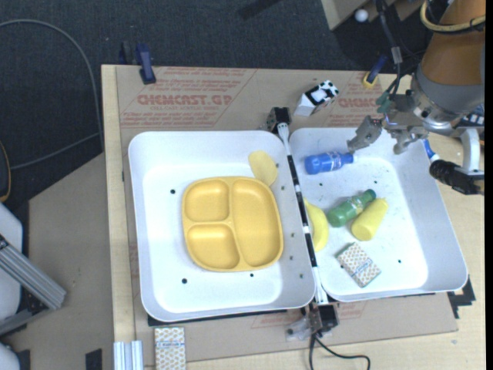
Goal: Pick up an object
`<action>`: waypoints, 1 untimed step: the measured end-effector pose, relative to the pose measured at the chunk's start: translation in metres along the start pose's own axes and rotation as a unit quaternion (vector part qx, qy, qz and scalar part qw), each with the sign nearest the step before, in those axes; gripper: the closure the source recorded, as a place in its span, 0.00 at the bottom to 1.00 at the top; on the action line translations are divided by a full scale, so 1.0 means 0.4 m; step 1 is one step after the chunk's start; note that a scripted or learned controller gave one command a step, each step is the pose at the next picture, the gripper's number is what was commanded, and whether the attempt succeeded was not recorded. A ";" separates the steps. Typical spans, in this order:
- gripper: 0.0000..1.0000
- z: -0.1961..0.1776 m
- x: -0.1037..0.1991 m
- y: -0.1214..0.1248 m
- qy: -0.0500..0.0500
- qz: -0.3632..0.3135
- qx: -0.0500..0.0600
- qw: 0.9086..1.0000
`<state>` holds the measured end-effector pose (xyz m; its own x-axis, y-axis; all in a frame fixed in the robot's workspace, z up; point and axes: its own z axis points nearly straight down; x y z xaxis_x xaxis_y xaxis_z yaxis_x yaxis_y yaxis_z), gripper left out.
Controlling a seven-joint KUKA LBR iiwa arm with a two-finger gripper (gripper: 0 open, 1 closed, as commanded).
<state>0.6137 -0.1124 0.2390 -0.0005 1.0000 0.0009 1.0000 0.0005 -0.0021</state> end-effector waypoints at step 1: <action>0.00 0.279 -0.147 -0.117 -0.001 0.001 0.000 1.000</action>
<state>0.5665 -0.1712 0.1276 0.0016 1.0000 -0.0004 1.0000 -0.0016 -0.0021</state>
